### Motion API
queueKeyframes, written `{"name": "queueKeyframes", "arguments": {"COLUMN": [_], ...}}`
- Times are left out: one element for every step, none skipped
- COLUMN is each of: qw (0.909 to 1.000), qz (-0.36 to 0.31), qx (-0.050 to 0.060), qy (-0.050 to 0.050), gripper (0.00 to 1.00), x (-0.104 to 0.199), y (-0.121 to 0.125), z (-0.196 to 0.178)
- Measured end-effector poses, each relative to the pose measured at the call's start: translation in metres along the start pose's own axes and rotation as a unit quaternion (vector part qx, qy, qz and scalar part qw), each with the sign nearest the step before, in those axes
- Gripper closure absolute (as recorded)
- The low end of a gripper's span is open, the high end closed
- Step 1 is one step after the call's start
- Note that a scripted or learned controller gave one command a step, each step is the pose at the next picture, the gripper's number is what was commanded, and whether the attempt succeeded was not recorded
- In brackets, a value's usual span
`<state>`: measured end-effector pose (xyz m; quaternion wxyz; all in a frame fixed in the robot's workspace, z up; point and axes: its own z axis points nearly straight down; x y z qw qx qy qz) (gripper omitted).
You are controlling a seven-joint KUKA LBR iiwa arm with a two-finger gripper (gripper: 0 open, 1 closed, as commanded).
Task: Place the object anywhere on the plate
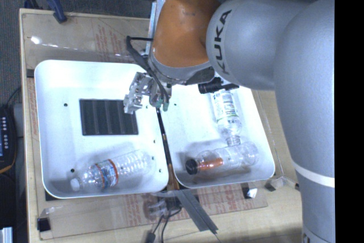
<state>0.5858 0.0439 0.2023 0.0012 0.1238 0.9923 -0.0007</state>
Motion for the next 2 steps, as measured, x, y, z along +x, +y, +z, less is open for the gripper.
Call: {"name": "queueKeyframes", "arguments": {"qw": [1.0,1.0], "qz": [0.0,-0.002], "qx": [0.0,0.0], "qy": [0.0,-0.001], "gripper": [0.0,1.0], "x": [0.0,-0.001], "y": [0.0,0.001], "z": [0.0,-0.01]}}
